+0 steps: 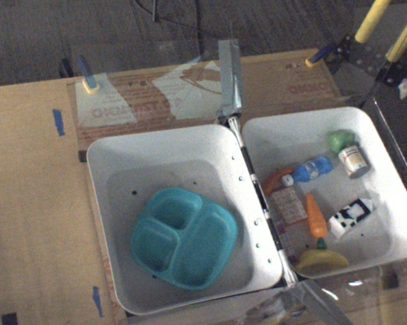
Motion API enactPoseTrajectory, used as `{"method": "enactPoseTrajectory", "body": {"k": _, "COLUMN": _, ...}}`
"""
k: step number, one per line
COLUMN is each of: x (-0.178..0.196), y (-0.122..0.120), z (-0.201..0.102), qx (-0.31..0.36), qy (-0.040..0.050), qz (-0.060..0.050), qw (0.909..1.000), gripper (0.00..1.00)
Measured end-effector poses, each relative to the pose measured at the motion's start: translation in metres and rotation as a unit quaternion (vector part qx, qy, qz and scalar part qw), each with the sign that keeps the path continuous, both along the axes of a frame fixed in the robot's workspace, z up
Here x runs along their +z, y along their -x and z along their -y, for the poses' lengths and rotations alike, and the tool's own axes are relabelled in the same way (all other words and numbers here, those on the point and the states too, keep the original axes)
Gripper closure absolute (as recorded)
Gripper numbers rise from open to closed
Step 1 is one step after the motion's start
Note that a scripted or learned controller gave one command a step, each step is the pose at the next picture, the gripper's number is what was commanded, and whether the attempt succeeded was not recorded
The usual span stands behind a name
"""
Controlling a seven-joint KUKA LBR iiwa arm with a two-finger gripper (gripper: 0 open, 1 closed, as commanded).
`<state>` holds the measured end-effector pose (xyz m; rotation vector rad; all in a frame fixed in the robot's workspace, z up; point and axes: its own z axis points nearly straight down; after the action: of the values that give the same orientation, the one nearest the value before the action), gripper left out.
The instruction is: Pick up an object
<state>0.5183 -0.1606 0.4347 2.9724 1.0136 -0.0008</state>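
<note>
Fingers: cannot tell whether spread or pressed together
Cluttered bin (384, 234): carrot (315, 215), banana (321, 260), blue bottle (313, 169) lie loose
Progress: nothing lifted; the whole pick remains

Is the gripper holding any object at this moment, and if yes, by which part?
Nothing is seen held. The carrot, bottle and banana lie in the right bin.

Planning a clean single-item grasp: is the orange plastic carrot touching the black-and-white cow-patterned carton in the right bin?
Apart. The camera view shows a strip of white bin floor between the orange plastic carrot and the black-and-white cow-patterned carton.
</note>
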Motion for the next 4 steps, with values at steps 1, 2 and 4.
{"method": "enactPoseTrajectory", "body": {"k": 1, "x": -0.143, "y": 0.018, "z": -0.033, "qx": -0.118, "qy": -0.0013, "qz": -0.002, "qw": 0.993, "gripper": 0.0}}
{"method": "enactPoseTrajectory", "body": {"k": 2, "x": -0.251, "y": 0.025, "z": -0.089, "qx": -0.226, "qy": -0.0012, "qz": -0.002, "qw": 0.9741, "gripper": 0.0}}
{"method": "enactPoseTrajectory", "body": {"k": 4, "x": -0.208, "y": 0.006, "z": -0.037, "qx": -0.18, "qy": -0.0012, "qz": -0.002, "qw": 0.9836, "gripper": 0.0}}
